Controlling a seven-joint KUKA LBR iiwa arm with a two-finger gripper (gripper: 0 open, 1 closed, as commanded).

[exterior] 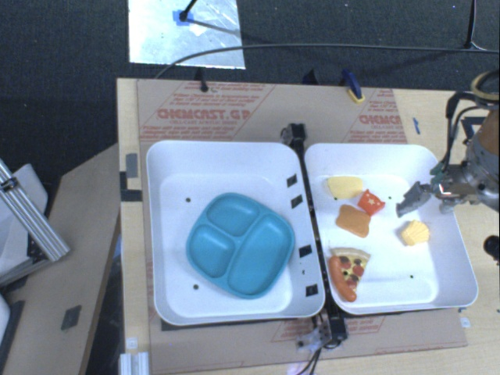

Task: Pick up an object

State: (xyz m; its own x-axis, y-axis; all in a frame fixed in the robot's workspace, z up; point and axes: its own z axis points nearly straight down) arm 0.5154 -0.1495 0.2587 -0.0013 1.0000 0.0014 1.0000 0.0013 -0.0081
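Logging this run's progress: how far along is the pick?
Nothing looks picked yet. The pizza slice, red piece, orange piece and two yellow pieces all lie in the right bin. The gripper hangs above that bin, near the shell-shaped yellow piece. Descending, grasping and lifting remain.

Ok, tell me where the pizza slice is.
In the camera view the toy pizza slice lies in the right bin, near its front left corner, just below the orange bun-like piece.
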